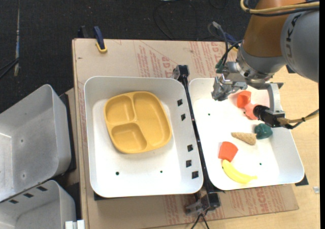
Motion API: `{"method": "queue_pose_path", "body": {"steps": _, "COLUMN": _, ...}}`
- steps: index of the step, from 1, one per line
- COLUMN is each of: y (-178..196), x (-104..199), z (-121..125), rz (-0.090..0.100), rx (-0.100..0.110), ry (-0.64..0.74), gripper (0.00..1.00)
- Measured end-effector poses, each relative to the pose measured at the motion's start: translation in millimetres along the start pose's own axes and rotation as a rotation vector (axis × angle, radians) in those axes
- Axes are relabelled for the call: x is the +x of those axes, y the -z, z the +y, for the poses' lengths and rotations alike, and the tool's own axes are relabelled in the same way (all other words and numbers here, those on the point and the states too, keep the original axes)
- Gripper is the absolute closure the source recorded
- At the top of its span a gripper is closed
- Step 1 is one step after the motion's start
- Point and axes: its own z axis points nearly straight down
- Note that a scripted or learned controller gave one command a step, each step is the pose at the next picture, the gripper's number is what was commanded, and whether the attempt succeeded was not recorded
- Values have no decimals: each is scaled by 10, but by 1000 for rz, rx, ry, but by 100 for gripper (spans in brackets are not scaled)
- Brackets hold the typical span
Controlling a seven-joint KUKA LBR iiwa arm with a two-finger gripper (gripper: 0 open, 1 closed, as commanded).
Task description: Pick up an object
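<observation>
My gripper (222,92) hangs over the far left part of the right bin (284,169), pointing down from the grey and orange arm (269,30). Just to its right lies an orange-red block (243,98), with a salmon piece (250,111) beside that. A teal lump (263,131), a tan cone (244,138), an orange-red cup (228,151) and a yellow banana (237,173) lie nearer the front. Nothing shows in the gripper's grasp.
The left bin (101,172) holds a yellow divided plate (137,121). A black divider with clips (189,121) runs between the bins. A black cable and fitting (271,116) hang from the arm over the right bin. Grey tubs (30,131) stand at the left.
</observation>
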Motion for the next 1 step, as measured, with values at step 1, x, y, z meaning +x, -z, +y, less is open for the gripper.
{"method": "queue_pose_path", "body": {"steps": 1, "y": 49, "x": 457, "z": -178, "rz": 0, "rx": -1, "ry": 0, "gripper": 100}}
